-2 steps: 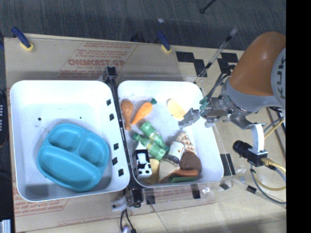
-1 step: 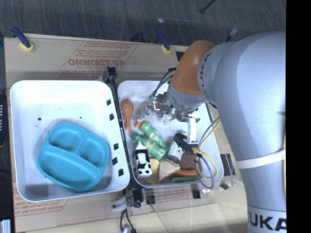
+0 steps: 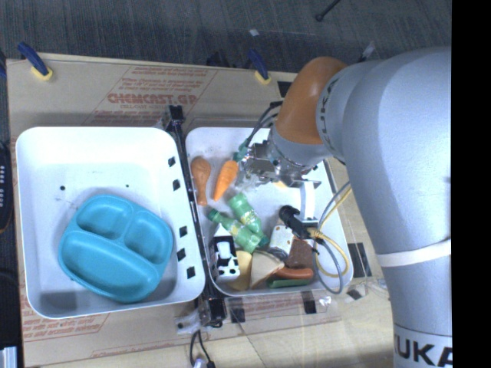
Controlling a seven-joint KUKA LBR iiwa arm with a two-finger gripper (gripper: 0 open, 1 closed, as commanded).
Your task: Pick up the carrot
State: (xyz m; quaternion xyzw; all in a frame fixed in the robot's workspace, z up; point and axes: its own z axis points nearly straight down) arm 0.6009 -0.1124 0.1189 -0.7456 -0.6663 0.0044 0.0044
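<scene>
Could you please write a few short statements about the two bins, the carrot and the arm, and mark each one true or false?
1. The carrot lies in the right bin. True.
2. The blue tray sits in the same bin as the carrot. False: it sits in the left bin, apart from the carrot.
3. The gripper is beside the carrot, over the right bin. True.
4. The carrot is lifted clear of the bin between the fingers. False: it lies in the bin, and whether anything grips it cannot be told.
5. The green bottle lies in the left bin. False: it lies in the right bin, below the carrot in the view.
</scene>
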